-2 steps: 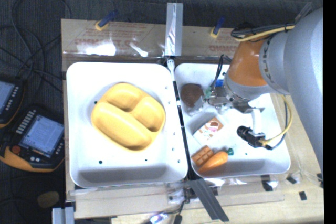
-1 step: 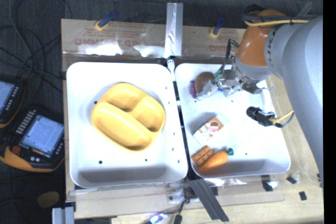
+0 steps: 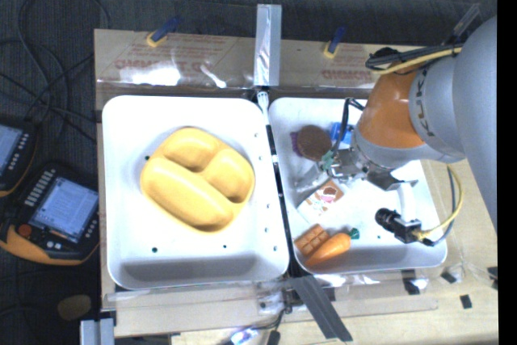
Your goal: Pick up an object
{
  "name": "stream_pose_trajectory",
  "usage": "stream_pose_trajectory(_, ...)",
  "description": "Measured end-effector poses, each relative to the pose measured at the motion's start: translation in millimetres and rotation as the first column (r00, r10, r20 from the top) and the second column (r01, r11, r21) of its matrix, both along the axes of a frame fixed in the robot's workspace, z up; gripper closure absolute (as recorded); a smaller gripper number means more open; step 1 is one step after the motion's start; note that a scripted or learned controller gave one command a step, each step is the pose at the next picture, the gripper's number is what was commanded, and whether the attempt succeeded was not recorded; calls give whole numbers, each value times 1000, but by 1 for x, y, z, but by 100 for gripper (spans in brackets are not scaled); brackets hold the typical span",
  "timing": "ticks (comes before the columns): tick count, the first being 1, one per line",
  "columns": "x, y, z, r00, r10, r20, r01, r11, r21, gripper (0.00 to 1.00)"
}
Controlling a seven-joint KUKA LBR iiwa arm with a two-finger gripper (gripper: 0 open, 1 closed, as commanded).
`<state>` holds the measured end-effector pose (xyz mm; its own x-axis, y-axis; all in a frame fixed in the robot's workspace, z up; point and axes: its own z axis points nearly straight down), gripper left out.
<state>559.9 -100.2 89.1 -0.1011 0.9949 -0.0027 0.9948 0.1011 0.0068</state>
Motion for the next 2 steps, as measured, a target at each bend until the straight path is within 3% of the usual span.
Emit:
stream_pose_trajectory(1, -31, -13, 1, 989, 147, 7, -147, 989, -3, 0)
stream_pose_trajectory(2, -30, -13, 10, 989, 146, 9, -146, 989, -2, 100)
